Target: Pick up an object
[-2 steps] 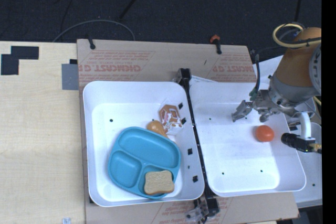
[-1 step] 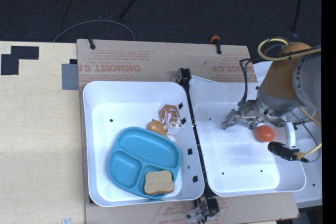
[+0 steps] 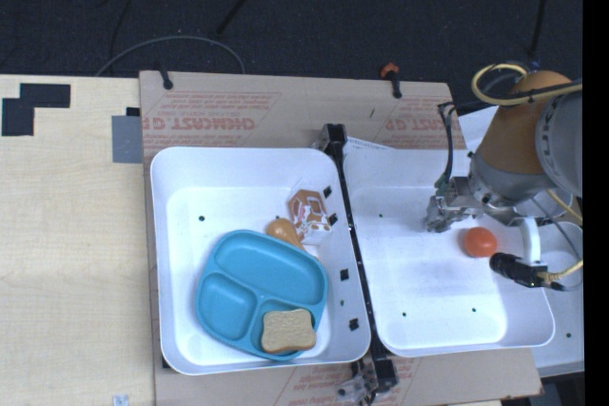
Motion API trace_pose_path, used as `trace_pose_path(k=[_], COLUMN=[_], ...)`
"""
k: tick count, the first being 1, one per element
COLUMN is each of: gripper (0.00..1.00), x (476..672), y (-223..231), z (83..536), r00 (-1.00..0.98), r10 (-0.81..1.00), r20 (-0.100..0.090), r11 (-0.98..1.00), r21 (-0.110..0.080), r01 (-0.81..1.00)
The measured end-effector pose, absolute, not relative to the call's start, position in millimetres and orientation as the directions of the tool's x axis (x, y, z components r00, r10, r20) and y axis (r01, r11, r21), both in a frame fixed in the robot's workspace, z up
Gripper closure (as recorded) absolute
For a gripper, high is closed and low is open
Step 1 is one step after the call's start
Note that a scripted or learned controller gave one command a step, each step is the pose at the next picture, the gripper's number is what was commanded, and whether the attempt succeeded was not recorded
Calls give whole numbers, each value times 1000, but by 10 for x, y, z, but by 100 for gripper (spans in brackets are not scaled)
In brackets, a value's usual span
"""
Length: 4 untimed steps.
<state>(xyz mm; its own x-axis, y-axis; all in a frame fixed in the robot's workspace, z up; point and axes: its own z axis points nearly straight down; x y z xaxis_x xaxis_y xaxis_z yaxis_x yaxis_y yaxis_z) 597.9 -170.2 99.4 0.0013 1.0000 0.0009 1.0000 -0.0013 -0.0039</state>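
- Gripper (image 3: 445, 216) sits right of centre; I cannot tell its finger state.
- Orange ball (image 3: 479, 242) lies just beside it in the right bin (image 3: 419, 338).

You have a small round orange-red ball (image 3: 480, 242) resting on the floor of the right bin (image 3: 419, 319), toward its right side, just beside the claw (image 3: 445, 216). It sits free, not between the claw's tips.

The pale wooden counter (image 3: 67, 233) carried a printed cardboard sheet (image 3: 247, 109); two shallow white bins, the left bin (image 3: 176, 204) and right bin (image 3: 428, 319), sat side by side on it, touching.
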Motion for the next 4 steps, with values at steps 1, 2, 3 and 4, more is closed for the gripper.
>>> trace_pose_path(k=[1,2,3,4], gripper=[100,100,100,100], x=[5937,5945,5864,5921], y=[-1720,-1731,-1241,-678], z=[1612,2145,2179,2095], r00=[3,-1,-4,-5], r10=[1000,1000,1000,1000], r20=[0,-1,2,2], r11=[-3,1,4,5], r21=[1,3,-3,-3], r01=[1000,1000,1000,1000])
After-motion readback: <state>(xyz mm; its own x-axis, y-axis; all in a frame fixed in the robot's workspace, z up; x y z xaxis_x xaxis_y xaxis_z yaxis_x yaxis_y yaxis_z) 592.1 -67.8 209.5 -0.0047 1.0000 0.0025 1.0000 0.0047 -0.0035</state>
